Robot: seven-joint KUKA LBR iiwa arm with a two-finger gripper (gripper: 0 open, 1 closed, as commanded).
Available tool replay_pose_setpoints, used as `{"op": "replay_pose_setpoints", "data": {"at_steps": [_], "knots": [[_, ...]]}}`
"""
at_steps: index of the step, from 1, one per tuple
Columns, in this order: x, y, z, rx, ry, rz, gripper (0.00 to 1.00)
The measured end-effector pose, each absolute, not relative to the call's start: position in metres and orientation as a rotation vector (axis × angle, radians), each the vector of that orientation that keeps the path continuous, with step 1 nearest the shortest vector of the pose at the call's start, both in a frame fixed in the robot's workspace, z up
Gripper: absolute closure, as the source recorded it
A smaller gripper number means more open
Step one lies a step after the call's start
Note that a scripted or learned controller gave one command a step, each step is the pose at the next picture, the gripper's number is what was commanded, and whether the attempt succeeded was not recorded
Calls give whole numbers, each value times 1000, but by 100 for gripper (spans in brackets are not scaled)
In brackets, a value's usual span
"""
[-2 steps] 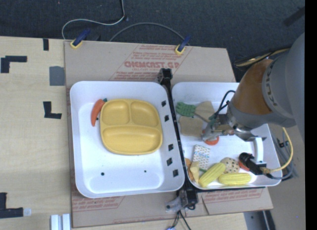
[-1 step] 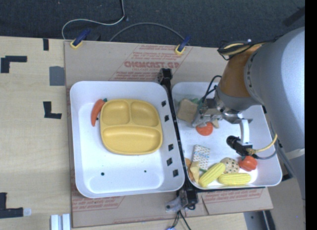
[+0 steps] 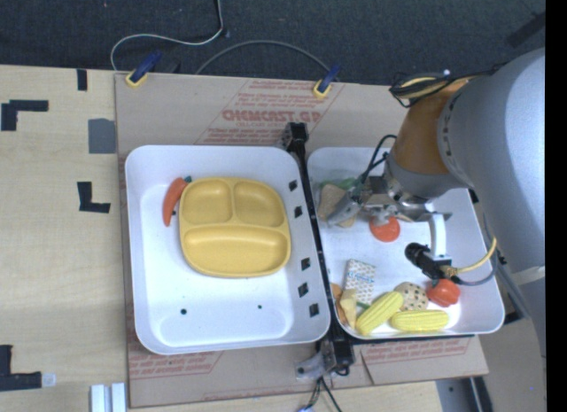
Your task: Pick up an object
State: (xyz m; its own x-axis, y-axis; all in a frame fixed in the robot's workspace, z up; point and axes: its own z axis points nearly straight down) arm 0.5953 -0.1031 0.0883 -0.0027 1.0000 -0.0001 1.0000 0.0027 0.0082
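The gripper [image 3: 354, 205], whose jaws' state one cannot tell, hangs at 9 o'clock of the tomato [image 3: 385, 230], probably light, smooth, best grasped across its middle.

Two bins sit side by side — the left bin [image 3: 151, 313] holds a divided plate [image 3: 235, 226] with a carrot [image 3: 173, 199] just left of it. The right bin [image 3: 478, 317] holds corn cobs [image 3: 399, 313] along its near edge — a tomato [image 3: 385, 230] lies behind them.
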Motion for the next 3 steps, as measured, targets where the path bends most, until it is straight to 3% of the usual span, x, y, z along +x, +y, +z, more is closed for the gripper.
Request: {"op": "replay_pose_setpoints", "data": {"at_steps": [1,2,3], "knots": [[642,-137,88,2215,2220,6,0],[624,-188,89,2216,2214,6,0],[642,-213,88,2227,2238,15,0]]}}
